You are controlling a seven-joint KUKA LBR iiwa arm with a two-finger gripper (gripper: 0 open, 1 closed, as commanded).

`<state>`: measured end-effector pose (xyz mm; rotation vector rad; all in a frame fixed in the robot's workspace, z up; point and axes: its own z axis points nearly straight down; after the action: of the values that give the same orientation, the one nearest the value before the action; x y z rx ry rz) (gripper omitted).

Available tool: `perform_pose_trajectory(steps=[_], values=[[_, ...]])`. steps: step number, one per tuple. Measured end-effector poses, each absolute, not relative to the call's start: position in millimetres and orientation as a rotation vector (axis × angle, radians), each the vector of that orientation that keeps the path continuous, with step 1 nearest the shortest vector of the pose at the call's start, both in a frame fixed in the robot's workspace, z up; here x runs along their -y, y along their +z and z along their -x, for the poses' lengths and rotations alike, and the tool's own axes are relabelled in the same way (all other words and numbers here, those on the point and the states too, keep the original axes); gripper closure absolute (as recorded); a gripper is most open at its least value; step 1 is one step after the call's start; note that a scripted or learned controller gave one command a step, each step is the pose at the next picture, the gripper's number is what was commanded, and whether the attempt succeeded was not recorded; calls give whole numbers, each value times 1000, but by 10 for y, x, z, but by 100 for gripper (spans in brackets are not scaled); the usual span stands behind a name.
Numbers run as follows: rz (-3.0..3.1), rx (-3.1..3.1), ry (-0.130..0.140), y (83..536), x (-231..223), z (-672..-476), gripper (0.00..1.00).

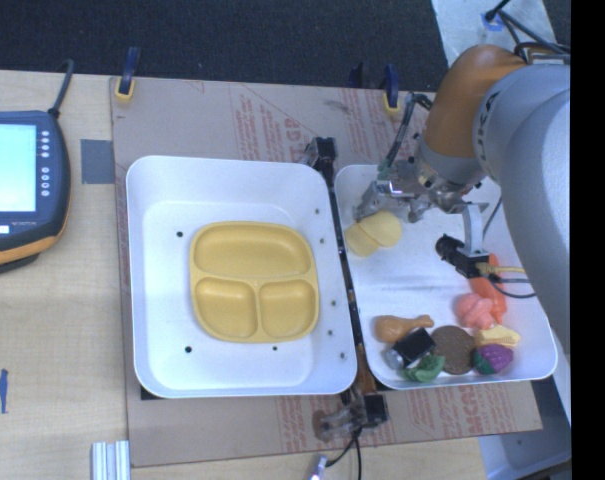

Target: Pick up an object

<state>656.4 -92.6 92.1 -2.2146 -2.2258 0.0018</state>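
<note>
1. Toward three o'clock on the bench sits the right bin (542, 363), and the arm (527, 158) leans over its far left corner, at about eleven o'clock of that bin.
2. Just below the gripper (387, 200) lies a pale yellow, rounded toy food piece (373, 233), close against the bin's left wall. It looks like the nearest candidate for picking.
3. From where I stand I cannot tell whether the claw is apart or together; the wrist and cabling crowd that spot. I also cannot say whether it touches the yellow piece.
4. My guess is the yellow piece is hollow plastic: light, stiff, smooth and likely to skid or roll if pinched off-centre. I would take it across its narrower middle, square on, away from the wall.
5. Down at five to six o'clock of the same bin lies a huddle of other toys: a tan drumstick-shaped piece (402, 325), a brown disc (452, 348), a small black block (413, 346), something green (423, 368), a purple piece (493, 359) and a pink lump (479, 311). They touch one another, so a clean grip there looks harder.
6. Over at nine o'clock, the left bin (152, 268) holds a yellow divided plate (254, 280), wide and flat, a poor fit for two fingers.
</note>
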Motion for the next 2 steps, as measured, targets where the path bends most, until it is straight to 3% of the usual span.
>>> perform_pose_trajectory(steps=[2], values=[[2217, 2224, 2, 921, 983, -6564, 0]])
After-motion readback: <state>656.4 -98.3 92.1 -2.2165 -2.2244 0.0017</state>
